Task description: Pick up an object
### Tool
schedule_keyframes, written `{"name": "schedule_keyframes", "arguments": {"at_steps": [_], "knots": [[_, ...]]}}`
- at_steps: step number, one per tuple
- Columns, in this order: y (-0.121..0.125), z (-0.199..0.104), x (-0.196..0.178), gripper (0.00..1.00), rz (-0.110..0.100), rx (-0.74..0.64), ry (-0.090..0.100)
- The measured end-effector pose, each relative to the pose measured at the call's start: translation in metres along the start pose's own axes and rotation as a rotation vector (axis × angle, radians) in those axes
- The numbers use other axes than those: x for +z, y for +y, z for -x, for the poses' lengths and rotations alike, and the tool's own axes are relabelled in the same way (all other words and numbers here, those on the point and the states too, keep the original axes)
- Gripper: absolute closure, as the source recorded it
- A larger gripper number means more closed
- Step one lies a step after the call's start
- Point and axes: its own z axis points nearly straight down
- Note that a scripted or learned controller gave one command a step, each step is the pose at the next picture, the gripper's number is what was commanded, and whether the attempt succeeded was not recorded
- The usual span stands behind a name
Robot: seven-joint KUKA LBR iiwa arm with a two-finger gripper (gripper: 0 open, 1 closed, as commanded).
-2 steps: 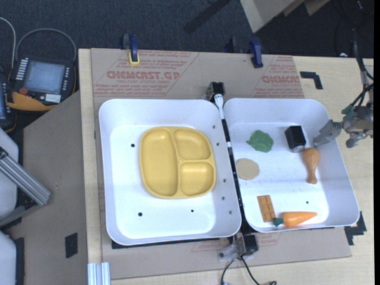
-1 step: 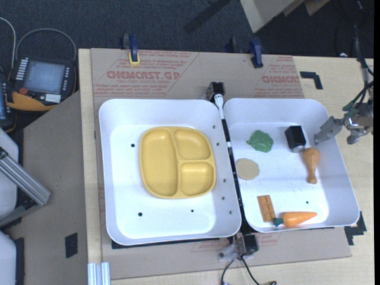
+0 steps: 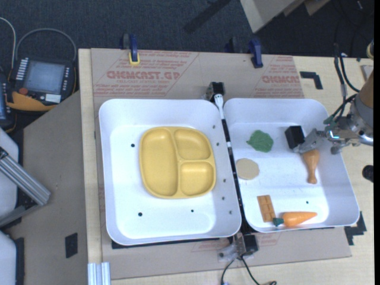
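Observation:
The right bin point(image 3: 338, 183) holds several small things. A black block point(image 3: 294, 137) lies near its far right. Just below it is a tan drumstick point(image 3: 311, 164). A green leafy piece point(image 3: 260, 141) and a beige round cookie point(image 3: 247, 169) lie toward the left. A brown cracker point(image 3: 265, 207) and an orange carrot point(image 3: 297, 218) rest near the front wall. My gripper point(image 3: 325, 139) hangs over the bin's right side, just right of the black block and above the drumstick's thick end. I see nothing held in it.
The left bin point(image 3: 119, 159) bears a yellow divided plate point(image 3: 177, 161). Black clips point(image 3: 217, 91) sit where the bins meet. Cables point(image 3: 344, 70) hang near the arm at the right. A pendant point(image 3: 41, 79) lies off the bench at the left.

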Motion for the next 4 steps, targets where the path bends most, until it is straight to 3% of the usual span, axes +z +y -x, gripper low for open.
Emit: {"name": "schedule_keyframes", "arguments": {"at_steps": [2, 3, 4], "knots": [[0.009, 0.002, 0.106, 0.00, 0.002, 0.001, -0.001], [0.010, 0.003, 0.093, 1.00, 0.008, 0.001, -0.004], [0.018, 0.007, 0.032, 1.00, 0.015, -0.001, -0.007]]}}
